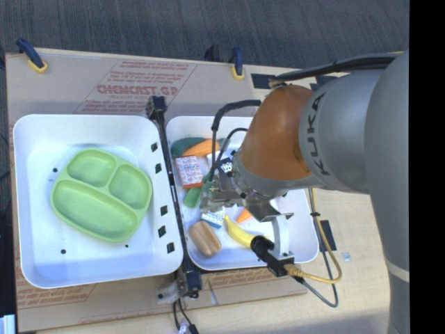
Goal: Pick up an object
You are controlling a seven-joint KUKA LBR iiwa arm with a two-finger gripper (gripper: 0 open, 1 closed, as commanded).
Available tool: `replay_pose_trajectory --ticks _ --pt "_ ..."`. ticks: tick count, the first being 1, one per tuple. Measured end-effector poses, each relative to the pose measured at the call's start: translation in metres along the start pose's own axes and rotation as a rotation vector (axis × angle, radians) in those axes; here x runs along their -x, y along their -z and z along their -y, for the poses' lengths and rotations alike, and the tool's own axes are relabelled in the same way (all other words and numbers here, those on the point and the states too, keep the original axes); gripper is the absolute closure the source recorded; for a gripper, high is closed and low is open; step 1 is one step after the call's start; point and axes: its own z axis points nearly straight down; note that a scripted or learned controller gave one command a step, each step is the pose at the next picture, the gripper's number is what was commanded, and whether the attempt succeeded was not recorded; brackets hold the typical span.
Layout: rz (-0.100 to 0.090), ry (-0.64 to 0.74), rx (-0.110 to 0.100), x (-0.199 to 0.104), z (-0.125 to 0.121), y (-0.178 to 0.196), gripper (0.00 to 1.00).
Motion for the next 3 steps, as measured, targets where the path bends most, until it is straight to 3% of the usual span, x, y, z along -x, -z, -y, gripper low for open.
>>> replay_pose_trajectory --ticks 1,3 --pt "0.000 -0.001 0.001 0.0003 -0.0001 0.0001 0.00" --pt "0.000 -0.001 0.001 0.0003 -0.0001 0.0001 0.00"
